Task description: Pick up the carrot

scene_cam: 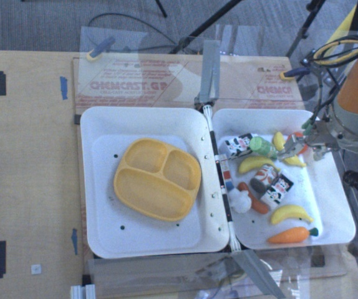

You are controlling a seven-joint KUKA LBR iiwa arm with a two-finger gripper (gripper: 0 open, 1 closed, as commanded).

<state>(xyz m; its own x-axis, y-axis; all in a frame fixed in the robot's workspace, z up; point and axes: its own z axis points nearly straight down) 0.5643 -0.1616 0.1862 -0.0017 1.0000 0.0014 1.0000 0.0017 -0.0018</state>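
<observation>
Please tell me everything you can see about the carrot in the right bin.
The carrot is a small orange toy, smooth like plastic or soft cloth, with a dark green stub at its right end. It lies flat, nearly level, its pointed tip toward the left, near the front edge of the right bin. A banana lies just behind it. The gripper is far from it.

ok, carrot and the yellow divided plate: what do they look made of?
Carrot: probably moulded plastic toy food; uniform orange body with a smooth, slightly glossy look and a small dark green tip. Rubber or foam can't be ruled out.
Yellow plate: likely hard plastic; single flat colour, rounded moulded compartment ridges, matte to satin finish with no sharp highlights.
</observation>
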